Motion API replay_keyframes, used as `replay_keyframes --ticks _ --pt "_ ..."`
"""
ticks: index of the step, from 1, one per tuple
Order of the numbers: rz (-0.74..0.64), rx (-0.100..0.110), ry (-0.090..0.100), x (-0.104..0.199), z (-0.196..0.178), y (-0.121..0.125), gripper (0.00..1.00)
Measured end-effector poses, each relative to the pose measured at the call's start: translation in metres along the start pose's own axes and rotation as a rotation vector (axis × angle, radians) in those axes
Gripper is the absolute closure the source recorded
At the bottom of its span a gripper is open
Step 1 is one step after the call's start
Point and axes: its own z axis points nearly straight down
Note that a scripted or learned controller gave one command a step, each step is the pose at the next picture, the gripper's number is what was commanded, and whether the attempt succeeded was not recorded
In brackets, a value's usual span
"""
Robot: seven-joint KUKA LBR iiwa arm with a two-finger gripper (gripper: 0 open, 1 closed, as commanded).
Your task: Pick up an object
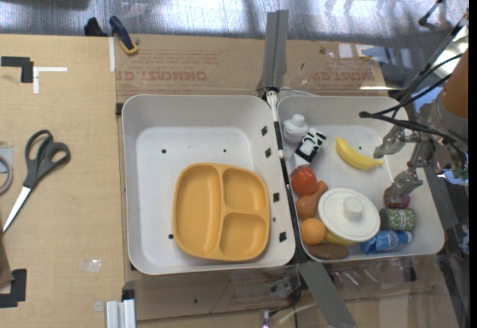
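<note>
We see the gripper point(398, 168) with fingers point(388, 144) spread apart and holding nothing, just right of the banana point(356, 155), above a small dark object point(397, 199) and blue wrapper point(387, 241).

Robotics lab bench, 2 white bins point(141, 192) on cardboard point(194, 69), scissors point(33, 170) on wooden benchtop point(59, 133), loose cables point(417, 92)

Your arm point(456, 95) shows an orange band at the right edge, with grey housing below it. Black cables loop off it and across the frame. Your gripper point(399, 166) is dull metal-grey, with two slim jointed fingers point(390, 144).
</note>
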Motion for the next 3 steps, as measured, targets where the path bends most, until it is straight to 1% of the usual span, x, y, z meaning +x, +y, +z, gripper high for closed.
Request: replay_keyframes --ticks 1,2,3 --pt "-0.140 0.000 -0.001 -0.057 0.106 -0.018 0.00" --pt "-0.264 0.000 -0.006 -0.110 0.109 0.056 0.00" --pt "-0.214 0.002 -0.005 -0.093 0.034 -0.035 0.00"
